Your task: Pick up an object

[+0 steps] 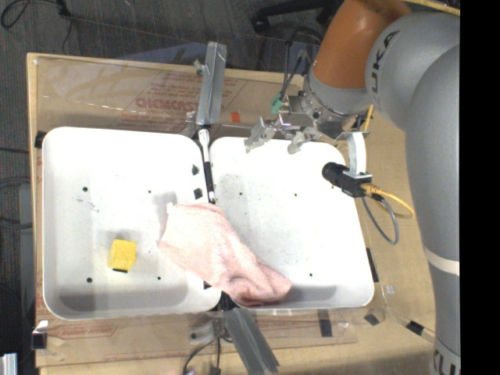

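One open, empty pincer [275,137] above right bin's [344,233] far rim.

A pink cloth [223,254] drapes across both bins' shared edge; a yellow block [123,255] lies in the left bin [70,155]; the gripper [275,137] hovers with jaws spread.

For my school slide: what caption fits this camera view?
Robot hand above the right bin; pink cloth draped across both bins, yellow block in the left.
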You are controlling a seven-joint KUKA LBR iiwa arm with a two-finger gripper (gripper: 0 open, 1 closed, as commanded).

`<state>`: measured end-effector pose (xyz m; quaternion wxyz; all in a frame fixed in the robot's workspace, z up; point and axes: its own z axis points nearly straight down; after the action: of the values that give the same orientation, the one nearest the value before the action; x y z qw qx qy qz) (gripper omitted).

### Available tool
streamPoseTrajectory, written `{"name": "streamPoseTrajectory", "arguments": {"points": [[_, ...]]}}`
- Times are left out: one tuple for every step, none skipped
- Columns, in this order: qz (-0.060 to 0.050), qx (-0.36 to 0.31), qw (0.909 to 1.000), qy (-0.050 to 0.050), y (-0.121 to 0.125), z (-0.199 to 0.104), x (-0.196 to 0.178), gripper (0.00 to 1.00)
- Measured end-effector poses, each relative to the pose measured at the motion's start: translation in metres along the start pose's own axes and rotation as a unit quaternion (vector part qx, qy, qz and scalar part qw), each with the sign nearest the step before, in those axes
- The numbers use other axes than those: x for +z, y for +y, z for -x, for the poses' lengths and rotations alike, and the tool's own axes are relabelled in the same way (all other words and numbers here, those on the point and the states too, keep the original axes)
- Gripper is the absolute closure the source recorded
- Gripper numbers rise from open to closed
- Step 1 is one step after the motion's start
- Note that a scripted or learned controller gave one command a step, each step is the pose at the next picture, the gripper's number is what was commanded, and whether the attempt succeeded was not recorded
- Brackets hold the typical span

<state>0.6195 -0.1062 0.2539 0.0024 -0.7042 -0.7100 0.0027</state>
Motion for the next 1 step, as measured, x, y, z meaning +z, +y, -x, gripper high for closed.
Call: {"name": "streamPoseTrajectory", "arguments": {"points": [[0.0, -0.038, 0.9993, -0.001, 0.0, 0.0016, 0.1547, 0.0]]}}
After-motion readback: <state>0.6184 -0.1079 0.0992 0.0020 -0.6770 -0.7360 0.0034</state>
